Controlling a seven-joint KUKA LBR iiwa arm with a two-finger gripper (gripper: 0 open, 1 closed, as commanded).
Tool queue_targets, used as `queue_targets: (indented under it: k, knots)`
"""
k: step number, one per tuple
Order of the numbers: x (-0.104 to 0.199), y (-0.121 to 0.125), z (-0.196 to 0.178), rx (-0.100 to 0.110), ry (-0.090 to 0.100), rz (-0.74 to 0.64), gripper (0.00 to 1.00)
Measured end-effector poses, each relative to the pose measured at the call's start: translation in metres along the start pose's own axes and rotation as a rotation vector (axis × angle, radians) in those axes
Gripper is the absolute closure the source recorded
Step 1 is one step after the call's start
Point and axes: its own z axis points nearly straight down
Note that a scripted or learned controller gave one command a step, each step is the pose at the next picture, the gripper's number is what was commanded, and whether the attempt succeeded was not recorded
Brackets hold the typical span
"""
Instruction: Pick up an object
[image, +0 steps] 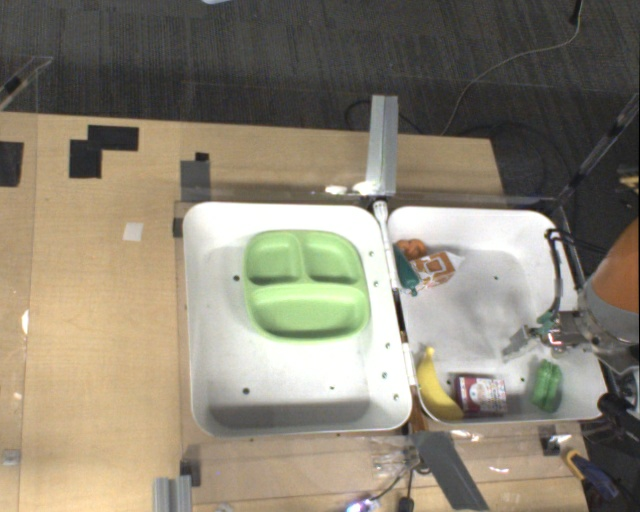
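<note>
Camera view, looking down at a slant on a light wooden bench (90, 330) that carries two shallow white bins side by side. The left bin (215, 380) holds a green divided plate (304, 283), upside-down or face-up is hard to tell, with three compartments, sitting near the bin's middle. The right bin (480, 290) holds four loose objects. A small snack packet (425, 266) in teal, orange and white lies near the upper left corner, close to the divider between the bins. A yellow banana (432, 385) lies along the lower left edge, curving toward the front wall. Just beside it to the right, a dark red can (482, 393) lies on its side. A green round object (547, 386), possibly a small cup or fruit, sits near the lower right corner.

The grey arm enters from the right edge, its orange band (615, 270) visible. The gripper (525, 340) hangs over the right bin, just above and left of the green round object. Its metal fingers are too small and blurred to judge how far apart they stand, and nothing can be seen between them.
</note>
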Motion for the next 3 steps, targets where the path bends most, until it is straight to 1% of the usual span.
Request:
queue_targets:
  k: [1, 2, 3]
  knots:
    - [-0.001, 0.001, -0.025, -0.003, -0.001, -0.062, 0.0]
    - [-0.002, 0.004, 0.017, -0.012, -0.004, -0.166, 0.0]
    - [-0.001, 0.038, -0.048, -0.005, -0.002, -0.331, 0.0]
